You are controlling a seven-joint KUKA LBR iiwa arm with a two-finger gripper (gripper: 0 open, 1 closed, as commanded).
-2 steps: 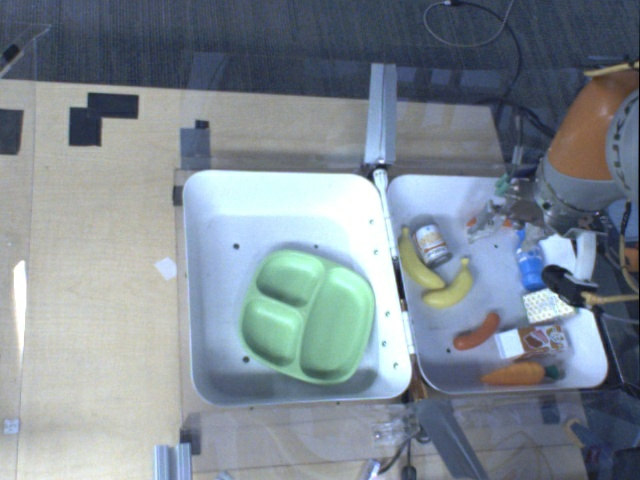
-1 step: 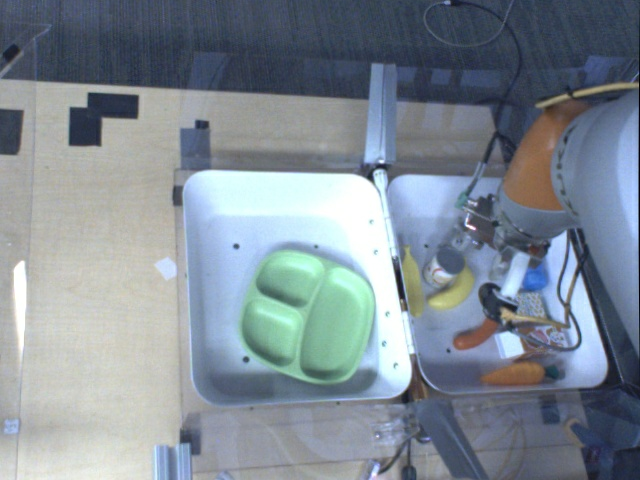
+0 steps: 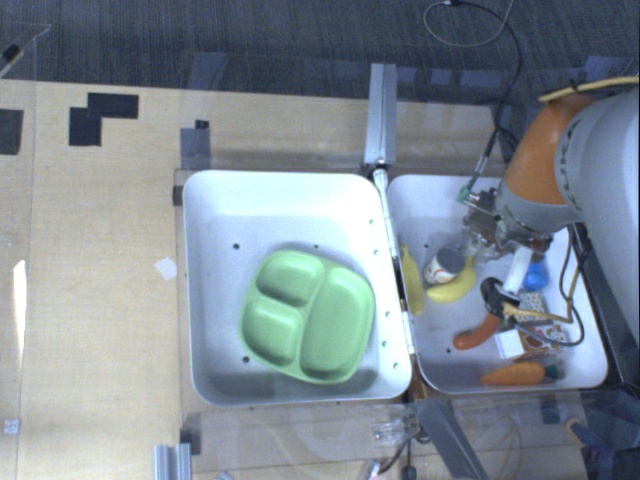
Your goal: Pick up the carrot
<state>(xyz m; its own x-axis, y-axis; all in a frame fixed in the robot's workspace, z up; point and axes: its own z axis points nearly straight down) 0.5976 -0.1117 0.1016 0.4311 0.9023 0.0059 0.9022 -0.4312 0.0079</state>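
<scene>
The carrot (image 3: 514, 374), orange with a green stub at its right end, lies flat along the front wall of the right bin (image 3: 430, 203). My gripper (image 3: 478, 240) hangs over the middle of that bin, well behind the carrot and a little left of it. It is just beside a small round cup (image 3: 444, 265) and a banana (image 3: 456, 287). Nothing shows held in it.
A reddish-orange pepper-like piece (image 3: 475, 334) lies just behind the carrot, with a printed packet (image 3: 541, 334) to its right. A blue item (image 3: 535, 277) and a second yellow piece (image 3: 411, 282) also sit in the right bin. The left bin (image 3: 215, 218) holds a green divided plate (image 3: 308, 316).
</scene>
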